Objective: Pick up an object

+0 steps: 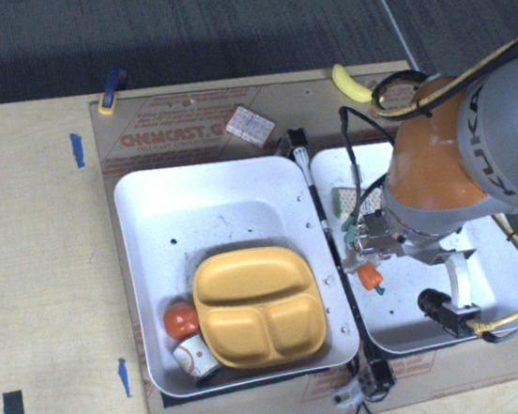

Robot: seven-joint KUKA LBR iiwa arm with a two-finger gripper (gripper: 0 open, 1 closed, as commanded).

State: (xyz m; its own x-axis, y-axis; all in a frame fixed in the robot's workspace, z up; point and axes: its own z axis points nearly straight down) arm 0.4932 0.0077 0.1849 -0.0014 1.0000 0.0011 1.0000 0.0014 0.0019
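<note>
My gripper (362, 238) hangs low over the left side of the right bin (500, 312), under the arm's orange band and grey wrist. A small orange object (371, 277) lies on the bin floor just below the gripper, and I cannot tell whether they touch. A green-patterned piece (343, 201) lies just above the gripper near the bin's left wall. In the left bin (147, 216) a yellow compartment tray (257, 306) lies at the front, with a red ball (179, 319) and a small white-and-orange object (195, 355) at its left edge.
On the board behind the bins rest a yellow banana (351, 83) and a small printed card (249, 125). A blue clip (111, 90) sits at the board's back left corner. The arm covers much of the right bin's middle.
</note>
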